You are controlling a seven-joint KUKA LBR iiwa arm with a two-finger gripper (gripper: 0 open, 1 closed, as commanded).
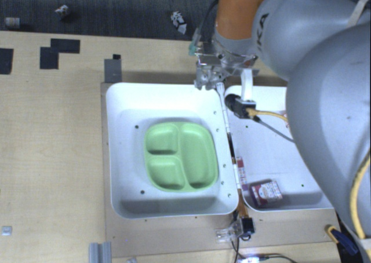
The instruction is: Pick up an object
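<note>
A pale green divided plate (181, 156), with three compartments, lay flat and face up at the middle of the left bin (119, 157). A small dark red packet (265, 192) with a pale label lay flat near the front edge of the right bin (272, 152), close to its left wall.

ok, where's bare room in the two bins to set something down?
Left bin: only a narrow white margin around the green divided tray, widest along its far wall. Right bin: open floor between the yellow cable and the dark red packet. Crowded at the far end of the shared rim, under the gripper.
</note>
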